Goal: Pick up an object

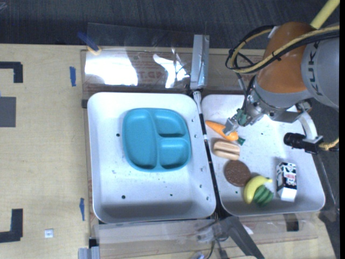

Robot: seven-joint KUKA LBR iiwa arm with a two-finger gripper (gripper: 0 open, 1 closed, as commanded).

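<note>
My gripper (235, 124) hangs low over the upper left part of the right bin (307, 152). Its tip is right at the thick end of an orange carrot (216, 127), which lies by the bin's left wall. Just below the carrot sits a hot dog in a bun (226, 149). Further toward the front come a round brown cookie (237, 172), a yellow and green fruit (257, 190) and a small black-and-white milk carton (287, 181). The view does not show whether the carrot is gripped.
The left bin (102, 161) holds a blue divided plate (157, 139). A clear plastic sheet (135, 63) lies behind the bins. The arm's orange band (288, 58) and cables (248, 50) overhang the right bin's back edge.
</note>
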